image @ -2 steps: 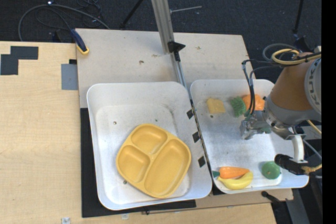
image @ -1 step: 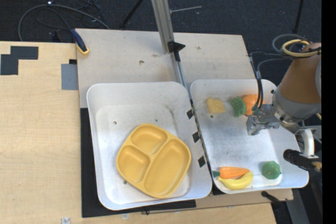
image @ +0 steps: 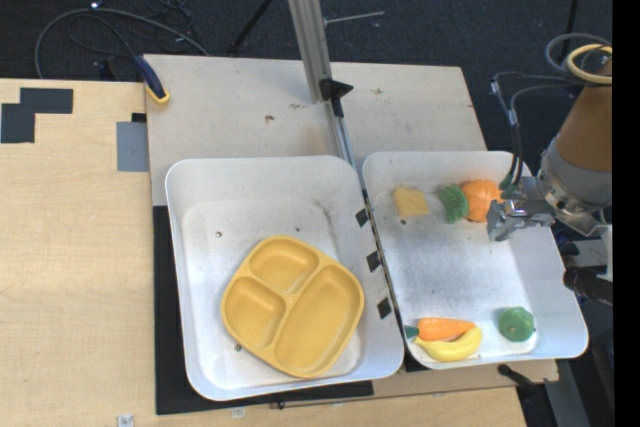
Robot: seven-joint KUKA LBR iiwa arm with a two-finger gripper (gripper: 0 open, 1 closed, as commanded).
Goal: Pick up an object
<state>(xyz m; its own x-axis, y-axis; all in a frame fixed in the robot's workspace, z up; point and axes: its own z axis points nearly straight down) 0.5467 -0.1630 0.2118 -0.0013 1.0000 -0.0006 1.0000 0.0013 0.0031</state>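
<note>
The right bin holds several toy foods. A pale yellow piece lies near its far left, with a green broccoli-like piece touching an orange fruit beside it. At the near edge an orange carrot rests on a yellow banana, and a green round piece lies to their right. My gripper hangs low over the bin's right side, just right of and slightly nearer than the orange fruit. I see nothing held in it.
The left bin holds a yellow divided plate. A metal post rises behind the bins, with a thin rod running down to the divide between them. Cables lie on the dark floor at the back.
</note>
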